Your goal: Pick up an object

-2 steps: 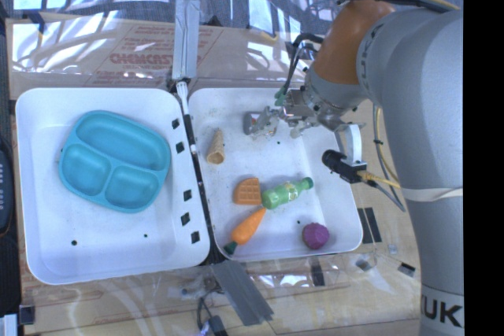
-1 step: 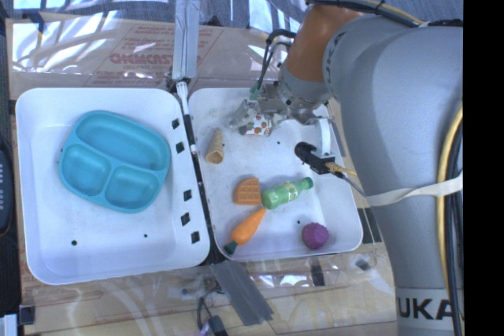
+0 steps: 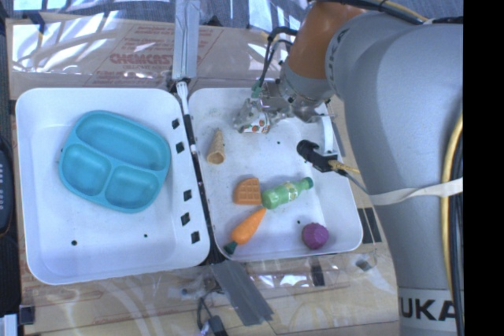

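Starting at the bottom of the frame: the right bin [image 3: 346, 228] has a purple ball-ish thing [image 3: 315, 234] near its lower right corner and a toy carrot [image 3: 247, 227] lower middle, tip pointing toward the divider. Just above those sit a waffle-looking orange piece [image 3: 247, 191] and a green bottle [image 3: 287, 192] lying on its side, practically touching each other. Further up there's a little cone [image 3: 216, 145] close to the left wall.

My guess is these are all light, hard plastic toys, so nothing fragile, but the bottle and the ball look smooth and would probably roll or squirt out of a pinch. I'd take the bottle across its middle, or the carrot across its fat end.

Up at the top of that bin the gripper [image 3: 258, 116] is down among something small and pale with spots [image 3: 250, 122]. Can't tell whether it's spread or pinched, too cluttered there. The bin's back wall is close, which looks awkward.

Left bin [image 3: 39, 240] holds a blue divided plate [image 3: 115, 160], well apart from everything. Cardboard [image 3: 102, 51] covers the bench at the top.
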### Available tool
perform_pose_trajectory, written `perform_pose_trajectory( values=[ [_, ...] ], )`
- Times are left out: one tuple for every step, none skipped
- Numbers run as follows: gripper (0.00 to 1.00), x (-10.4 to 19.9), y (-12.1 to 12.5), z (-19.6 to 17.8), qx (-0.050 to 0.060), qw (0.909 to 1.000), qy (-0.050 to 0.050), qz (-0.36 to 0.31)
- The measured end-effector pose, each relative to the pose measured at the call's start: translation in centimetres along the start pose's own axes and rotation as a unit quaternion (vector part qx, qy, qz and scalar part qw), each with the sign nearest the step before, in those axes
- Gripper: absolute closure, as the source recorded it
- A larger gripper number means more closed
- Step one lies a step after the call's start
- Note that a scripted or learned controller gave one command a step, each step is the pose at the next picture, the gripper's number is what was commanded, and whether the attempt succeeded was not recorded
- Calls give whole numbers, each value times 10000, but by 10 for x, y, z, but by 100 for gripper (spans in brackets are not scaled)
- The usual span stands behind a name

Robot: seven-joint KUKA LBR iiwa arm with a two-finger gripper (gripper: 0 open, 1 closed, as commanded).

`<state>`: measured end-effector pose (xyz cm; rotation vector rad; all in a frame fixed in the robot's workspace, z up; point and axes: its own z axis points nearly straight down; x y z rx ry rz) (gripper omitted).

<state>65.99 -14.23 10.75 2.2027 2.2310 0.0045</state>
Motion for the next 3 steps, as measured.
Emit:
perform_pose_trajectory(
  values=[
    [100, 0, 0, -10, 6, 10000, 1, -22],
    [100, 0, 1, -20, 2, 10000, -3, -39],
    [100, 12, -41, -99, 9, 10000, 14, 44]
  ],
)
